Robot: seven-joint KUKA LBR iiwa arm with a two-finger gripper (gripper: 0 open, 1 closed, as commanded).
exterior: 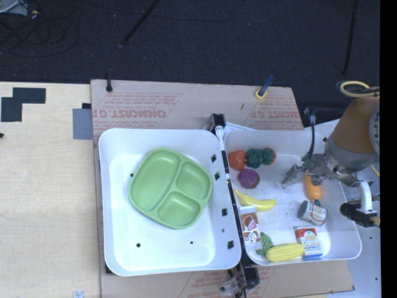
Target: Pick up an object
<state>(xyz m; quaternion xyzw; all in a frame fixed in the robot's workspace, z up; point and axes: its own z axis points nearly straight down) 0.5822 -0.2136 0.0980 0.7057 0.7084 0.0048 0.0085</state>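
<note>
My gripper (304, 177) hangs low over the right bin (347, 244), near its right side, with the orange-banded wrist behind it. Its fingers stand open and spread; the left finger (290, 178) points down-left. A small orange toy (313, 189) lies right by the right finger, touching or nearly touching it, and is not clamped. Close below sits a small can (312, 212). Further left lie a purple toy (249, 178), a red-orange tomato (236, 159), green broccoli (260, 157) and a yellow banana (256, 201).
At the right bin's front lie a corn cob (284, 251), a small red-and-white carton (309, 241) and a flat box (250, 226). The left bin (118, 241) holds a green divided plate (170, 187). A divider bar (223, 185) runs between the bins.
</note>
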